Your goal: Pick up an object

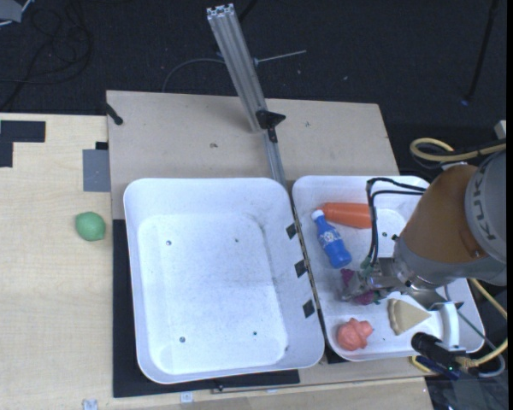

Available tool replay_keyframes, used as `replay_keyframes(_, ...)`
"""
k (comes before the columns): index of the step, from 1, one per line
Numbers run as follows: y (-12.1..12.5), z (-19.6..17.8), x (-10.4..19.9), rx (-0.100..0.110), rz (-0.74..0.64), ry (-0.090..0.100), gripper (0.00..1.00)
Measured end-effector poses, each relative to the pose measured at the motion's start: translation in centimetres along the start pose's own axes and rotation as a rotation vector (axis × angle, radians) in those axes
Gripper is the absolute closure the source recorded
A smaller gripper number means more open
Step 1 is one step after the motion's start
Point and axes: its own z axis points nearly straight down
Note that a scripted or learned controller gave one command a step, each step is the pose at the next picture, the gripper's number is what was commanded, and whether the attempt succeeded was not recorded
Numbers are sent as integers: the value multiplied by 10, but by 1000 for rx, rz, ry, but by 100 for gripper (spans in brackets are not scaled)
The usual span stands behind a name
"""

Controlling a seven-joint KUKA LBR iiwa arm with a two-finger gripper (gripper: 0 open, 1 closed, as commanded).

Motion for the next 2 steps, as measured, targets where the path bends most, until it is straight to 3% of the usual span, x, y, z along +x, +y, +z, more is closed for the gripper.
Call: replay_keyframes(2, 6, -101, -8, -1, -2, 0, 100)
